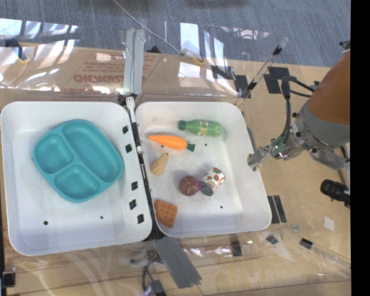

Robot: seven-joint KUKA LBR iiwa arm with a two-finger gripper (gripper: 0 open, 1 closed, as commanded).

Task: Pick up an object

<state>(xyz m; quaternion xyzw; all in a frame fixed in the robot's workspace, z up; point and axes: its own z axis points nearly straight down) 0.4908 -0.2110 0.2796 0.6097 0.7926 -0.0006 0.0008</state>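
The right bin [250,196] holds several small items: a green bottle [200,127] lying at the back, an orange carrot [168,142], a cone [160,163], a dark reddish ball [189,185] touching a patterned small can [213,180], and a brown waffle square [166,213] at the front left. My gripper [258,160] hangs over the bin's right rim, to the right of the can and apart from every item. Nothing shows in its grasp.
The left bin [18,227] carries a teal divided plate [78,159]. A ridge [135,165] with black clips separates the two bins. The arm's grey body and orange band [333,103] fill the right side above the bench.
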